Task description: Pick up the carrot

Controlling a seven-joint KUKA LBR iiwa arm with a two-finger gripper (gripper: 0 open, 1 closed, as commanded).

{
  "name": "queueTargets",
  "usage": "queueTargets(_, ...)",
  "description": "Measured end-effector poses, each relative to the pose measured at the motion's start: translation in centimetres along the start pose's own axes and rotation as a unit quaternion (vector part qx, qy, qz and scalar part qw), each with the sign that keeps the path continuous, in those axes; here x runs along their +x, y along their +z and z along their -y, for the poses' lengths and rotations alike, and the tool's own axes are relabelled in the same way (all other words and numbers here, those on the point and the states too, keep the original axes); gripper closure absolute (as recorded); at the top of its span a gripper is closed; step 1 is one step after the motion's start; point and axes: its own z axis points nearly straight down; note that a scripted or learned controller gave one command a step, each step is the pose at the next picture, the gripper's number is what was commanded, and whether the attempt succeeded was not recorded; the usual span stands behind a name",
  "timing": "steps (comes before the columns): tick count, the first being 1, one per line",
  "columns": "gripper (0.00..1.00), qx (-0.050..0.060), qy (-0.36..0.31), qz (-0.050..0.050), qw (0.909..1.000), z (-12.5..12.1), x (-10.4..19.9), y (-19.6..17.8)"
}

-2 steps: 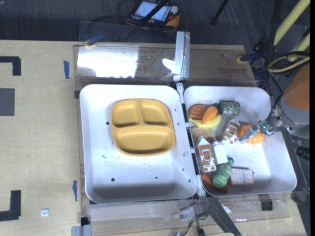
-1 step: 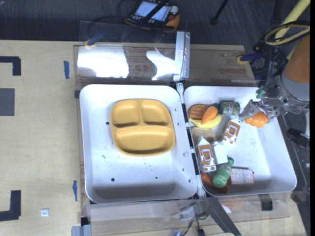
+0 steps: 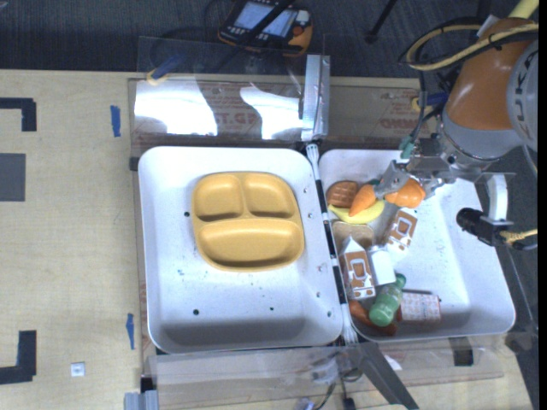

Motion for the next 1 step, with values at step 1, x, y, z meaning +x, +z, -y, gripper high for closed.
queueTargets(1, 1.0, 0.005, 0.154, -0.001, 0.9881, 2.62, 6.74, 0.86)
